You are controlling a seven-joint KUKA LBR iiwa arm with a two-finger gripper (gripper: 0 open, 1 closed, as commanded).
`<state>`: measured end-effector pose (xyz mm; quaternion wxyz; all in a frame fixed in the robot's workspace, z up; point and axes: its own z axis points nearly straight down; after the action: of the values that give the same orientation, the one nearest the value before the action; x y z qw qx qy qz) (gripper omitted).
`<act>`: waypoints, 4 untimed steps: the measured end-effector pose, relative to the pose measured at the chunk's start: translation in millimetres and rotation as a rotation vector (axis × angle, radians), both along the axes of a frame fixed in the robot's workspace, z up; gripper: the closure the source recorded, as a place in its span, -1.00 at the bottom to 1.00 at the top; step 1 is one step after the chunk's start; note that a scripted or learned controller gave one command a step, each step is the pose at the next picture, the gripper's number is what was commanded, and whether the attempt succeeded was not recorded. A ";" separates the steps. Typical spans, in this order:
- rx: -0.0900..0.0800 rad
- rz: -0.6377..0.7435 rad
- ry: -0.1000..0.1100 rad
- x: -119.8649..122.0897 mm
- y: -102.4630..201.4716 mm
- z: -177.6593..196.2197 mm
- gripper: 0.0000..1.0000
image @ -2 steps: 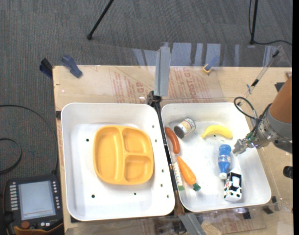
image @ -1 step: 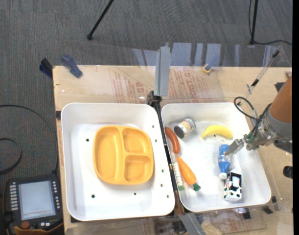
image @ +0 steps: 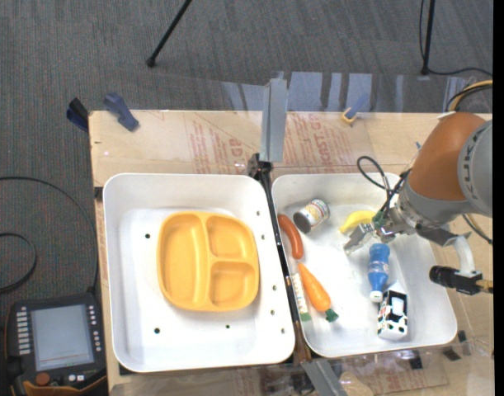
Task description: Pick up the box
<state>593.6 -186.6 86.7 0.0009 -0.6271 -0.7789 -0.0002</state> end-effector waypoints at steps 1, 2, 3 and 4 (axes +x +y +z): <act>0.004 -0.059 0.002 -36.1 -22.9 0.1 -1.00; 0.004 -0.061 0.002 -35.6 -23.8 8.9 1.00; 0.001 -0.126 0.003 -79.7 45.1 78.0 1.00; 0.000 -0.291 0.004 -69.0 45.9 89.0 1.00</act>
<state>524.6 -140.7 175.7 0.0023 -0.7335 -0.6797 0.0011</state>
